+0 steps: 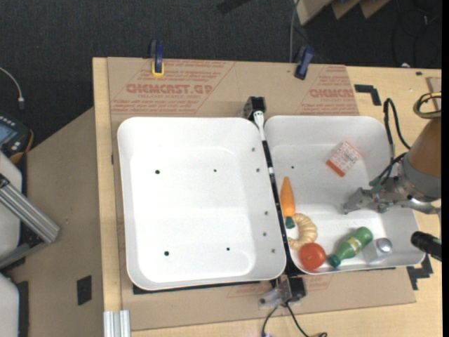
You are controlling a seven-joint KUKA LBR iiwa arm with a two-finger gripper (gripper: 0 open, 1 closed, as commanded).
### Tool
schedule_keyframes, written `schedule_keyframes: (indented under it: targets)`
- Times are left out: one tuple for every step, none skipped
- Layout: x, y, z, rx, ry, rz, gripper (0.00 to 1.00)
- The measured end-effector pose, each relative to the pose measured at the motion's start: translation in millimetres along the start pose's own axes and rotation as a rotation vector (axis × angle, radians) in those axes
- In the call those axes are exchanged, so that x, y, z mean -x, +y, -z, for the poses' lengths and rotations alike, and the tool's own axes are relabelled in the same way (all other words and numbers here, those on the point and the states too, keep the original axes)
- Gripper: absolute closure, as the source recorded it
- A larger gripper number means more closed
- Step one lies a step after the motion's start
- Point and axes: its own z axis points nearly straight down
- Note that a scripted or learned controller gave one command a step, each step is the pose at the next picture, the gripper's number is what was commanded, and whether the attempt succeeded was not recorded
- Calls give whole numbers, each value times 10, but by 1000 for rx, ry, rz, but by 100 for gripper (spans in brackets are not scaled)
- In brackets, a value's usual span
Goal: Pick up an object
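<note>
Bottom of frame first: cable connector [284, 293] sits at the lower junction of the two bins, nearest the camera, wire trailing down out of view.

Bench board [210, 83], tan, with red printed lettering along its upper strip, fills the middle of the frame. Two blue clamps hold its upper edge: one [156, 56] at upper left, one [304, 62] at upper centre.

Left bin [140, 146], white and shallow, takes the centre-left. A few small dark dots show on its floor.

Right bin [316, 128], white, lies just beside it at centre-right, the two rims touching along a dark seam.

Arm [424, 156] enters at the right edge, the orange band showing above the grey wrist. Gripper [365, 199] hangs over the right half of the right bin, pointing left. Nothing visible between its fingers; whether they stand apart or closed cannot be told from this angle.

Objects in the right bin:
- Green bottle [351, 246], lying tilted near the lower rim, below the gripper and apart from it.
- Orange carrot [287, 195], against the left wall, running up-down.
- Pale ring-shaped piece [304, 227], just below the carrot, touching or nearly so.
- Red tomato [312, 256], at the lower rim, touching the ring, just left of the bottle.
- Pink-and-white packet [343, 158], upper middle of the bin, well apart from the rest.
- Small grey item [382, 246], just right of the bottle.
</note>
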Motion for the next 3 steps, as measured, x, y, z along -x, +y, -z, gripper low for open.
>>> schedule_keyframes:
  targets:
    - [9, -13, 0, 3, 2, 4, 0]
    - [13, 2, -3, 1, 2, 2, 0]
    - [12, -3, -2, 2, 2, 2, 0]
